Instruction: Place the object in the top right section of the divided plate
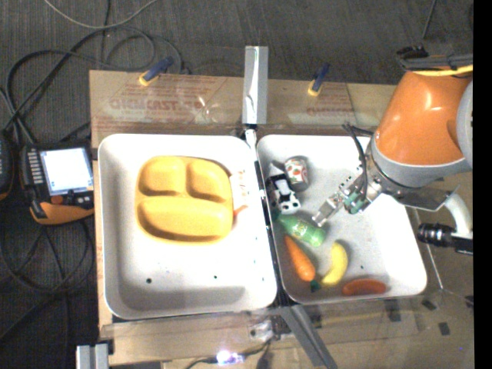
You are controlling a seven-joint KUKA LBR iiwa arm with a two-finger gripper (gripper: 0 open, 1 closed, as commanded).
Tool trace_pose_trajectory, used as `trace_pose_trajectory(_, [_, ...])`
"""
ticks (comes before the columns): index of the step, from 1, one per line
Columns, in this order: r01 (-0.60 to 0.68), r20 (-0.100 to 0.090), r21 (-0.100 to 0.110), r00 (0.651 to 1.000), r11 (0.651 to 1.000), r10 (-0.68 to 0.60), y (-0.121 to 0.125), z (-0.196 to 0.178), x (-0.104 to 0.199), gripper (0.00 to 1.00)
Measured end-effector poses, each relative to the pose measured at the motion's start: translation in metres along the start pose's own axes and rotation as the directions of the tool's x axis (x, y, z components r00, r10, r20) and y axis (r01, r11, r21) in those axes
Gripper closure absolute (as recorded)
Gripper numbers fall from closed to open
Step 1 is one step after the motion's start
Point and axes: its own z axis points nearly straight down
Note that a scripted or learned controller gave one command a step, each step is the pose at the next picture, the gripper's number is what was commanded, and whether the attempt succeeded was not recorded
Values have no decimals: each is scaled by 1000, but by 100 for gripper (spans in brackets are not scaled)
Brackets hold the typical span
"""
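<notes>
Camera view: end effector hangs over right bin just beside green toy; finger state unclear. Yellow divided plate sits in left bin. Toy probably light, hard, slick plastic; grip across its middle.

You see dark carpet around the cardboard sheet, with black cables lying left of that sheet.

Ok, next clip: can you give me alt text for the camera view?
The gripper hangs low in the right bin beside a green toy, with a carrot, banana and red sausage nearby. A yellow divided plate sits in the left bin.
</notes>
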Motion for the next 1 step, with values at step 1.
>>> trace_pose_trajectory(1, [-326, -4, 2, 945, 945, 326, 17, 31, 42, 100])
